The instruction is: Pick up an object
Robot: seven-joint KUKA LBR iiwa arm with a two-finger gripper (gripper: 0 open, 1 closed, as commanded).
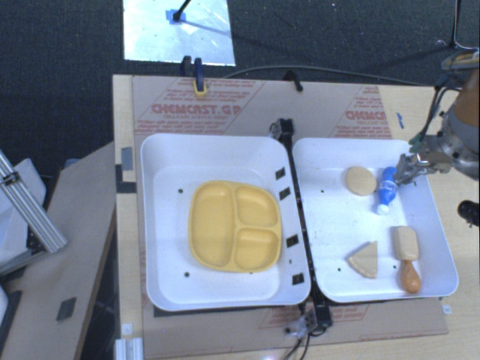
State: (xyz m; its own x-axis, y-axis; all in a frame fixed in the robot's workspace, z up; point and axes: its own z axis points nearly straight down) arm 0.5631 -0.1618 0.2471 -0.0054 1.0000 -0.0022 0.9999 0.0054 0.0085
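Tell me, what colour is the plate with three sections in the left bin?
Yellow: the divided plastic plate shows plainly in the camera view.

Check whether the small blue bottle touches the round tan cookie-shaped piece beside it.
Apart: the camera view shows white bin floor between the blue bottle and the round tan piece.

Pale wooden tabletop [124, 88], covered by a printed protective sheet [247, 103]. Directly on that sheet, two shallow white bins side by side, touching: left bin [161, 201], right bin [330, 163]. Clamped at the far edge, a small yellow-and-black clip [198, 77].
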